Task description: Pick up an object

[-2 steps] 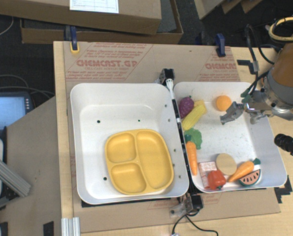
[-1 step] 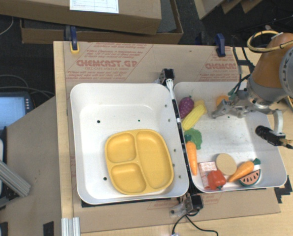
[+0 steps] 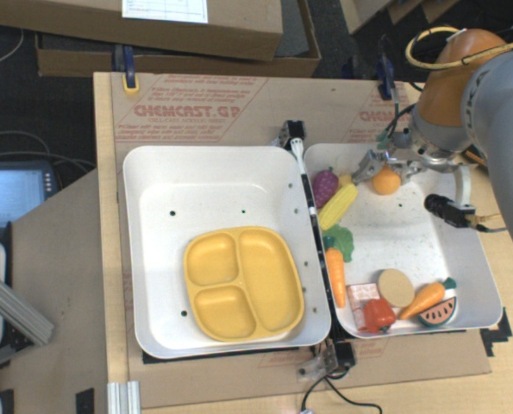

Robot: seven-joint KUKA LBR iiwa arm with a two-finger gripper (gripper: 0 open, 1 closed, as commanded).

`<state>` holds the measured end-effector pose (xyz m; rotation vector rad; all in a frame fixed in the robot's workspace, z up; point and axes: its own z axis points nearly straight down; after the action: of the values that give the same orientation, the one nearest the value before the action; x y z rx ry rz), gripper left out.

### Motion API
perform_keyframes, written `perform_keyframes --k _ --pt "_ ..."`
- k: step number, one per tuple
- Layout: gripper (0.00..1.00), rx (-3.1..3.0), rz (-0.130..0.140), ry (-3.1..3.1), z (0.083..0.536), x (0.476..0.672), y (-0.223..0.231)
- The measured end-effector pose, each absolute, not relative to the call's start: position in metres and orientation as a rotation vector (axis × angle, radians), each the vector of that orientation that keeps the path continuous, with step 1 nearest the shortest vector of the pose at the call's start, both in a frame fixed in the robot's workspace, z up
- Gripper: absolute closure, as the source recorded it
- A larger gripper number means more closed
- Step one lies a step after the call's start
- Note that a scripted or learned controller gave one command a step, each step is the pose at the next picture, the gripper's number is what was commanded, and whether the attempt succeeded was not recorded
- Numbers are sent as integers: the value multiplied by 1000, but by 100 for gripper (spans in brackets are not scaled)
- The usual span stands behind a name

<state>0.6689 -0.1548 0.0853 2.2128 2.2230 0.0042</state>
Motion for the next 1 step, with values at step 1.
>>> perform_keyframes --k 1 --pt "100 2215 3 2220 96 668 -157"
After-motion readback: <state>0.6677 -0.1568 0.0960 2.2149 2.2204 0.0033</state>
